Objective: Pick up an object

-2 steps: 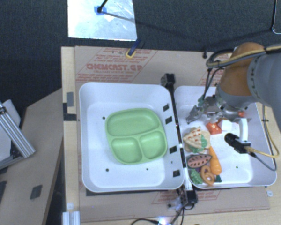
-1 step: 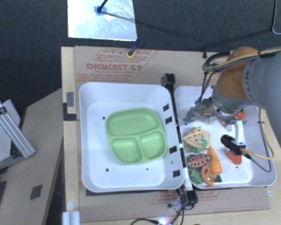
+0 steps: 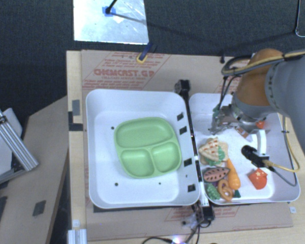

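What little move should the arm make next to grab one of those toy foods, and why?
Probably a short shift toward the sandwich toy, then straight down. The gripper hangs over bare floor of the right bin, while the toys lie in a cluster nearer the camera, the sandwich closest.

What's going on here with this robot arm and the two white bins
The grey arm reaches in over the right bin, its gripper low above the toy food: a sandwich, a carrot, a tomato. Nothing looks picked up yet. The left bin holds a green divided plate.
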Motion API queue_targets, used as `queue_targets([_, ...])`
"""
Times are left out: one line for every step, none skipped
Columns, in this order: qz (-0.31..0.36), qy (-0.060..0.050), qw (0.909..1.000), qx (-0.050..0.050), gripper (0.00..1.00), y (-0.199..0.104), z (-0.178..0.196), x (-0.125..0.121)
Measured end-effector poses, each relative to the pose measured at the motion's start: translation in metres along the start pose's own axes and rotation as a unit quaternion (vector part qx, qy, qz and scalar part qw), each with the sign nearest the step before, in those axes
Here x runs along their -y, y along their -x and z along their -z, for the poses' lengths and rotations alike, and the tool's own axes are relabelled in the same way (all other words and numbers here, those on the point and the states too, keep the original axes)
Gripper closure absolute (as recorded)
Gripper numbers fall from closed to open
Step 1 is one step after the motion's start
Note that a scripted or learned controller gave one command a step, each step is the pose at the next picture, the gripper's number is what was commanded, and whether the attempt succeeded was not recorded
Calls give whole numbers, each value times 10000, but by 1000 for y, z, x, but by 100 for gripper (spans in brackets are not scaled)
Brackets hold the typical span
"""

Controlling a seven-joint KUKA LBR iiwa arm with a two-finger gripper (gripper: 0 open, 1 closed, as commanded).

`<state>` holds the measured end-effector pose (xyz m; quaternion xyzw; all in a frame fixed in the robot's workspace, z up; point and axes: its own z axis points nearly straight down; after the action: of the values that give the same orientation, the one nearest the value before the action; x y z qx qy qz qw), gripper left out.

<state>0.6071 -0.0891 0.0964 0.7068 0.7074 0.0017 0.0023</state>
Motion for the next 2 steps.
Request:
queue_targets([-7, -7, 10000, -1, 100, 2, 49, 7])
queue_targets([5, 3, 10000, 0, 100, 7, 94, 5])
